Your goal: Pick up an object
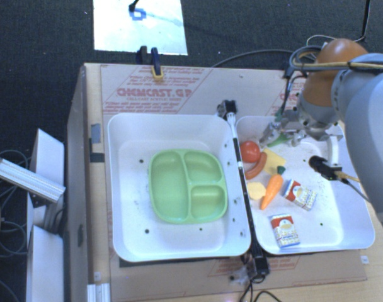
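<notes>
I see the gripper (271, 133) hovering just behind the red tomato (249, 151); whether it is spread or pinched, I cannot tell. The carrot (271, 191), in front of the tomato, looks light, rigid, slick plastic; I'd grip across its thick middle.

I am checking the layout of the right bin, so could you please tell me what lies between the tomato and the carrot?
In the camera view, a sausage lies slanted between the tomato and the carrot.

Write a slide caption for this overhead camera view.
Gripper hovering above toy food in the right bin; green divided plate in the left bin.
</notes>
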`<action>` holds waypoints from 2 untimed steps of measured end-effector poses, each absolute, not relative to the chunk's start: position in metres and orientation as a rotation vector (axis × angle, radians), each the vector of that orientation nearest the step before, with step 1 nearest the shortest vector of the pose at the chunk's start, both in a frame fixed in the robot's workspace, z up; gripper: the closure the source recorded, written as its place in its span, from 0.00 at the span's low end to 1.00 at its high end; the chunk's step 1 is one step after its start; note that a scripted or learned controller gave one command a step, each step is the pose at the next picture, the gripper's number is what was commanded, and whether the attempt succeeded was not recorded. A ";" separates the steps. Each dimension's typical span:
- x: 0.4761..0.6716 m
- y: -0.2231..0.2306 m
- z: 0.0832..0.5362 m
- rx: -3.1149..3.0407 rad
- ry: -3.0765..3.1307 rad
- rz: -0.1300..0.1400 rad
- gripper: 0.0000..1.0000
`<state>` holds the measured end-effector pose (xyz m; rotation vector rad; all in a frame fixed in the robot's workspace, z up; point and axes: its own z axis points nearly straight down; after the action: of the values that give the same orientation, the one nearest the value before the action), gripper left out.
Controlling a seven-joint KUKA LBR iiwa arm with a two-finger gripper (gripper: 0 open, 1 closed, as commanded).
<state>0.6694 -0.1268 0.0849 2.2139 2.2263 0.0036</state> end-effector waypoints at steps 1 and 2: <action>0.670 -0.128 0.096 2.208 2.230 0.001 1.00; 0.670 -0.128 0.096 2.208 2.231 0.001 0.00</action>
<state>0.6697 -0.1277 0.0959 2.2077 2.2315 0.0005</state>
